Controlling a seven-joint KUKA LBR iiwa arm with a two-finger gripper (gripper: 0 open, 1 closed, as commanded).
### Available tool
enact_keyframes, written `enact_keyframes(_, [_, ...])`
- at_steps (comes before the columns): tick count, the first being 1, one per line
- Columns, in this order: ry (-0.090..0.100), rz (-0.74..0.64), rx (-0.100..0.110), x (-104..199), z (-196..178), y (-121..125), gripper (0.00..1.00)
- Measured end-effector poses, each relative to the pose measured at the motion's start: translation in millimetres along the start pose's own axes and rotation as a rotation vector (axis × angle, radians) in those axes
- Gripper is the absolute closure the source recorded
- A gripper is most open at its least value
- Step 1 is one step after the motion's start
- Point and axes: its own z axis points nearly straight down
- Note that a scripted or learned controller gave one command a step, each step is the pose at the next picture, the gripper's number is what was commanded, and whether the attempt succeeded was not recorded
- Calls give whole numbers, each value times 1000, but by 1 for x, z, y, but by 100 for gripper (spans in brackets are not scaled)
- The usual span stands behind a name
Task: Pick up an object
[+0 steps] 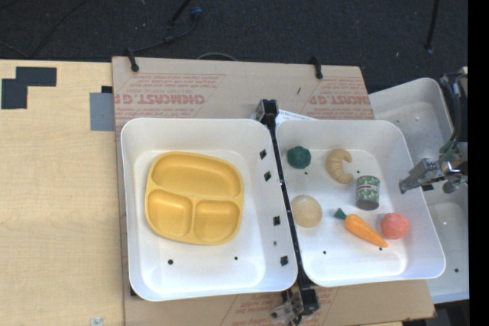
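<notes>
Six small objects in right bin, centre-right of frame. Toy carrot lower right there: likely light, rigid, slick; grasp across mid-body. Gripper at right edge; grasp state cannot tell.

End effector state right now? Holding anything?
End effector: over the right rim of the right shallow white bin, nothing visibly held; open or closed cannot be told.

Pincer at view's right edge, low, pointing left; arm mostly cropped.
</notes>
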Motion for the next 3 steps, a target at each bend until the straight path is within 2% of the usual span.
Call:
enact_keyframes(2, [4, 0, 7, 6, 127, -5, 0])
enact_keyframes(3, [-2, -2, -11, 8, 163, -3, 0])
